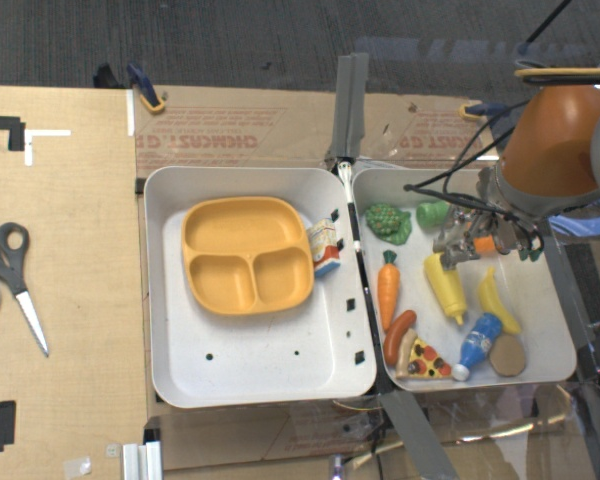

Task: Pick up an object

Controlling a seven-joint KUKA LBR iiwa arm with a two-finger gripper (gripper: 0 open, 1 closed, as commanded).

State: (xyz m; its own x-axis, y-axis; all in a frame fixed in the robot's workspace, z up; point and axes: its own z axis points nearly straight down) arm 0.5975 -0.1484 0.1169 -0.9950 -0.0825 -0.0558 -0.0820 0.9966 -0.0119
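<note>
My gripper hangs low over the back half of the right bin, under the arm's orange band. It is just above the top end of a yellow mustard bottle. A green leafy piece lies just behind it, and a yellow banana lies in front to the right. Further left sit a green broccoli and an orange carrot. Near the front lie a red sausage, a pizza slice, a blue bottle and a brown round piece.
The left bin holds a yellow divided plate and a small carton by its right wall. Scissors lie on the wooden bench at far left. A dark divider runs between the bins.
</note>
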